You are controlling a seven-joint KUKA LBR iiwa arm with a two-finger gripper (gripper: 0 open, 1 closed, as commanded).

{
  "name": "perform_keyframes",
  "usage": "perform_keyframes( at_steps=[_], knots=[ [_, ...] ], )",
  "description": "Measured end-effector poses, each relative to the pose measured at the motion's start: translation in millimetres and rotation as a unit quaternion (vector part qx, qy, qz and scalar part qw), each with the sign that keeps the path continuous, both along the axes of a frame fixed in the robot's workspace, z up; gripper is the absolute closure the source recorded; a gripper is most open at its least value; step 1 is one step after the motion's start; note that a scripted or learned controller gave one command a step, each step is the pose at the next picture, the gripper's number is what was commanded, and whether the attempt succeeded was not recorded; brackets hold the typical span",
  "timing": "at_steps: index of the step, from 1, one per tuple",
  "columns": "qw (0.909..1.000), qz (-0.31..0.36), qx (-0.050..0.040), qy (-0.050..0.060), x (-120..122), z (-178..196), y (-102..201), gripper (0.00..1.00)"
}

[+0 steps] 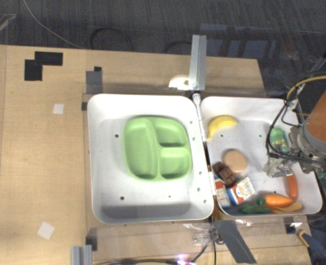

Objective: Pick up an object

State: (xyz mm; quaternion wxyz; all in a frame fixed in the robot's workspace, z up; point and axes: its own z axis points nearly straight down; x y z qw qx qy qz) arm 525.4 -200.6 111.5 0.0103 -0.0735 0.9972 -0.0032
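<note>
Gripper [278, 167] hovering over right bin [251, 108], jaw state indeterminate, sausage [292, 187] lying just beside, green tray [156, 147] occupying left bin [105, 164]

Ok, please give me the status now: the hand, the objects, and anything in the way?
Hand low in right bin, nothing seen held. Hot dog, carrot just beside it. Green tray alone in left bin. Cables hang near the wrist.

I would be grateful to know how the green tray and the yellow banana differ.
The green tray lies in the left bin, the yellow banana in the right bin. The tray is far larger. The tray is a rounded square with compartments; the banana is a curved solid. Both lie flat.
</note>
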Motion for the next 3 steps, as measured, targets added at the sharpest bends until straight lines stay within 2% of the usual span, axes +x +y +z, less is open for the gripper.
perform_keyframes(
  at_steps=[1,2,3],
  knots=[
    [0.9868,0.162,-0.0020,0.004,14.9,99.0,-5.1,1.00],
    [0.9864,0.164,-0.0008,0.005,81.6,112.7,1.8,1.00],
    [0.9934,0.115,0.0008,0.004,119.9,142.7,51.9,1.00]
  ],
)
